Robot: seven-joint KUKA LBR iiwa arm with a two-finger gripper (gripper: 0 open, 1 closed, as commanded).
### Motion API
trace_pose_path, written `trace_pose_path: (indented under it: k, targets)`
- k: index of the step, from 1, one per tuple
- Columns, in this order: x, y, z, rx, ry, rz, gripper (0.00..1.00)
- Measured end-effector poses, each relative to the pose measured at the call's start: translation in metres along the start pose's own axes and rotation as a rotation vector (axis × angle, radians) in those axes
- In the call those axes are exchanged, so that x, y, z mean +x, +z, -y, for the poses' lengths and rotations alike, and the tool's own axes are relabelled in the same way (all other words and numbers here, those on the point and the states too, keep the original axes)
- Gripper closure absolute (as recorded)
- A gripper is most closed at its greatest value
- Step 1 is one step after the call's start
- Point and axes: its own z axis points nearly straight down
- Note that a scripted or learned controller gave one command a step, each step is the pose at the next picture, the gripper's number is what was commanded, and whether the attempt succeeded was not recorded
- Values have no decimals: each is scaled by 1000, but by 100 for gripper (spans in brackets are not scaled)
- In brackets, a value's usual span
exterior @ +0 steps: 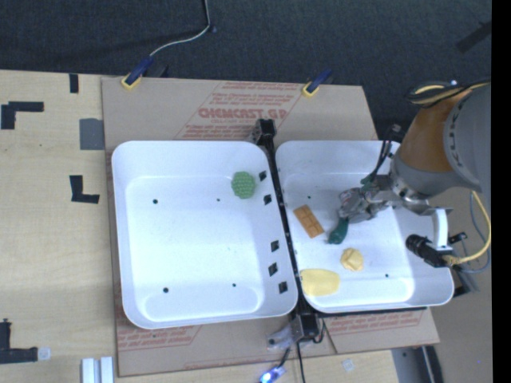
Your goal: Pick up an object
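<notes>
The arm (447, 146) comes in from the right and reaches over the right bin (399, 294). Its gripper (349, 211) is low inside this bin, near the middle. A teal object (340, 230) lies just below the fingertips and seems to touch them, but I cannot tell whether the jaws are open or closed, or whether they have hold of it, because the fingers are small and blurred.

In the same bin, an orange block (308, 220) lies to the left of the gripper, close to the inner wall. A small yellow piece (351, 258) is near the teal object, and a larger yellow object (319, 282) lies at the near wall.

In the left bin (136, 214), a green round object (243, 184) lies near the far right corner.
</notes>
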Motion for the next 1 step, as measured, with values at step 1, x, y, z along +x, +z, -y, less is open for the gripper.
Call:
trace_pose_path:
  k: [1]
  targets:
    - [88,12,-26,2,-6,-2,100]
